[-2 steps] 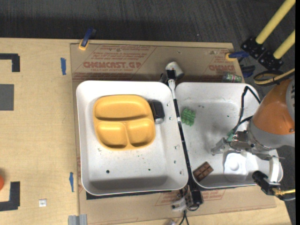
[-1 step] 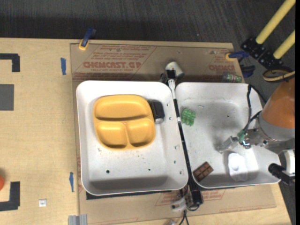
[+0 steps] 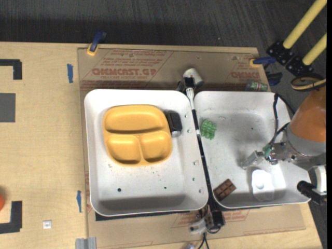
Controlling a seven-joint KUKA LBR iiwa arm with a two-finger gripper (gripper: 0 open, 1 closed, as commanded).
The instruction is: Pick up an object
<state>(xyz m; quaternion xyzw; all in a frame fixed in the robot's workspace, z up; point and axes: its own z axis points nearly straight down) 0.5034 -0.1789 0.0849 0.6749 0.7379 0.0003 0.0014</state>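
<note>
My gripper [image 3: 250,160] hangs low over the right bin [image 3: 233,105], near its middle right, and the grey arm with its orange band [image 3: 313,119] comes in from the right. A small green object [image 3: 208,128] lies at the bin's left, well away from the gripper. A brown ridged bar [image 3: 224,190] sits near the front left corner. A white object [image 3: 262,183] rests just in front of the gripper, to its right. Nothing shows in the gripper's grasp.
The left bin [image 3: 98,154] holds a yellow divided tray [image 3: 138,134] with a small black object [image 3: 174,122] at its right side. A divider wall [image 3: 198,144] runs between the bins. Cables and yellow poles [image 3: 306,19] stand at the back right.
</note>
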